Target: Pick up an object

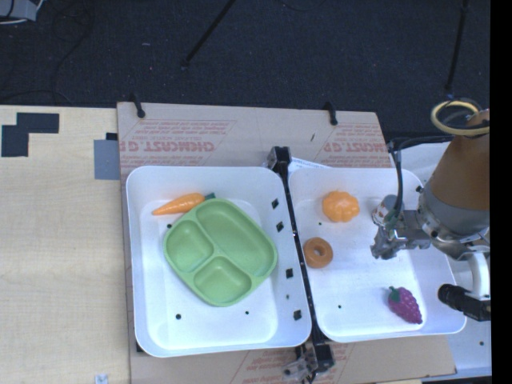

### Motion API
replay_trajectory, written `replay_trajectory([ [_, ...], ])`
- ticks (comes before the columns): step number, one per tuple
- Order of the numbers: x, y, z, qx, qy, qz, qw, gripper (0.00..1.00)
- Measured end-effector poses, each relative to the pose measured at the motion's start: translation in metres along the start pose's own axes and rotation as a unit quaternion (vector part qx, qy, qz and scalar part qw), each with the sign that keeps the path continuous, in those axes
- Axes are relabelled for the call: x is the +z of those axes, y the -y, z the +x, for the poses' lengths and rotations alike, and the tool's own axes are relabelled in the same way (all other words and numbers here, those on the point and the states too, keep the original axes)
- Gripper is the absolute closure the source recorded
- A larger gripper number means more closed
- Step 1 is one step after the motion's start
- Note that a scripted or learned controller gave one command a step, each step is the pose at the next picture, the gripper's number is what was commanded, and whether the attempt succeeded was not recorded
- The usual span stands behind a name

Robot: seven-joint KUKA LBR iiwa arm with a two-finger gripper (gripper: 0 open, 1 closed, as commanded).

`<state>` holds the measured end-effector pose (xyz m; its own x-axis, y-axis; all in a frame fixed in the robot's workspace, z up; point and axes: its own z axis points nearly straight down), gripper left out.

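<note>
The tool [386, 232] hangs over the right bin [352, 326], toward its right side; whether it is wide or narrow, I cannot tell, and nothing shows between its tips. Near and just right of it lies a purple grape bunch [406, 304], its long axis running far-left to near-right, stem end toward the tool. To the tool's left sit an orange fruit [341, 206] and, nearer, a brown doughnut [318, 253], apart from each other. The left bin [148, 310] holds a green divided plate [220, 250] with a carrot [179, 204] just beyond it, tip pointing left.
</note>
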<state>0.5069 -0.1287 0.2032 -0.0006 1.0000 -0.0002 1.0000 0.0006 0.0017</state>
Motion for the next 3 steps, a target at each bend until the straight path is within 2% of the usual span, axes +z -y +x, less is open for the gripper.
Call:
replay_trajectory([
  [1, -0.063, 0.000, 0.001, 0.000, 0.000, -0.001, 1.0000, 1.00],
  [2, -0.052, -0.003, 0.062, -0.002, -0.001, 0.003, 1.0000, 1.00],
  [3, -0.039, -0.002, 0.106, -0.001, -0.001, 0.003, 1.0000, 1.00],
])
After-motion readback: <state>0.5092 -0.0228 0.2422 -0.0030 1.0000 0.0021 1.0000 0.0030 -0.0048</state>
